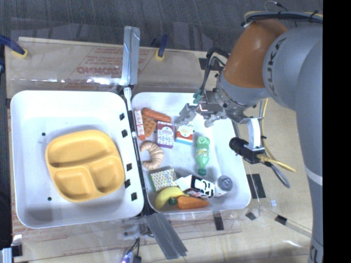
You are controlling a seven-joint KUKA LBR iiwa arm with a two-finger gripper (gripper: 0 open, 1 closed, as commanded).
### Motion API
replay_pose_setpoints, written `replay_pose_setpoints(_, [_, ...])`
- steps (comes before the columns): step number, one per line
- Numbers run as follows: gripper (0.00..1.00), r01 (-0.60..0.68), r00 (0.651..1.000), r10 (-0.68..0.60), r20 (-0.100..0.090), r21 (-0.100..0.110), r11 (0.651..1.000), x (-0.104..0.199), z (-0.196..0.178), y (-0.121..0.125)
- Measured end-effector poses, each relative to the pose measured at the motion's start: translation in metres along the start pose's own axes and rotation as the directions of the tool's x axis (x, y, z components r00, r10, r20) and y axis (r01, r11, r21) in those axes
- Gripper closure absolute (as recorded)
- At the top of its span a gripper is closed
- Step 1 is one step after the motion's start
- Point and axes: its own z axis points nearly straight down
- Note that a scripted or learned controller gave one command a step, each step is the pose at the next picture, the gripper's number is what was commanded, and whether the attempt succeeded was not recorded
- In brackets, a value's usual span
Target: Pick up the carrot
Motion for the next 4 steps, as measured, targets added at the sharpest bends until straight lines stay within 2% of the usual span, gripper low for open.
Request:
replay_pose_setpoints(1, [0.00,-0.064,0.998,0.064,0.002,-0.005,0.998,-0.011,-0.113,-0.017])
replay_pose_setpoints(2, [0.00,0.090,0.996,-0.090,0.001,0.000,0.996,0.013,-0.040,-0.081])
replay_pose_setpoints(3, [0.00,0.826,0.563,-0.826,0.002,-0.001,0.563,0.070,0.037,-0.096])
replay_pose_setpoints(4, [0.00,0.820,0.573,-0.819,0.006,-0.003,0.573,0.022,0.132,-0.095])
